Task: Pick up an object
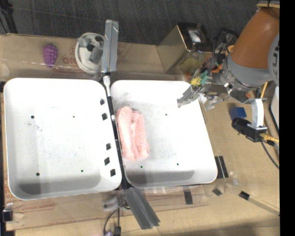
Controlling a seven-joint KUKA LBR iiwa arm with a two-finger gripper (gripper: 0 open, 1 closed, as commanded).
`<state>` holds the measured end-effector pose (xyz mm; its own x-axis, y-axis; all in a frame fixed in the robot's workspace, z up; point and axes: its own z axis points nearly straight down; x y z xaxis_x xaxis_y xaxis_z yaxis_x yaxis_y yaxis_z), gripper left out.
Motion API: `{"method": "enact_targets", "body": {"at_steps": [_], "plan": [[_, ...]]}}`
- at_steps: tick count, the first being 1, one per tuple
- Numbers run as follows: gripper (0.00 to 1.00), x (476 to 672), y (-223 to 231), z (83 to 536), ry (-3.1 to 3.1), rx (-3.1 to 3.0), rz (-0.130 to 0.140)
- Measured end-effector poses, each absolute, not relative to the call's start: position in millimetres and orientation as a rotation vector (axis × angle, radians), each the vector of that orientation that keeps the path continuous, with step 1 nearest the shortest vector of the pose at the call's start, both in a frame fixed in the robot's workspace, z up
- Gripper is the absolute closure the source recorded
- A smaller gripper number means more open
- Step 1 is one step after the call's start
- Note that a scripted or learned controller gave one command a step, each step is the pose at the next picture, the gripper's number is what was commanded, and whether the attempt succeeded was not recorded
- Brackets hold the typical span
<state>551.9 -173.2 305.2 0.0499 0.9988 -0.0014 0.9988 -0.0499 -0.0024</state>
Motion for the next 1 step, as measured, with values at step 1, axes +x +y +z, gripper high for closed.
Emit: {"method": "enact_targets", "body": {"at_steps": [1], "plan": [[0.00, 547.4, -136.6, 166.1, -2.086, -2.342, 0.008]]}}
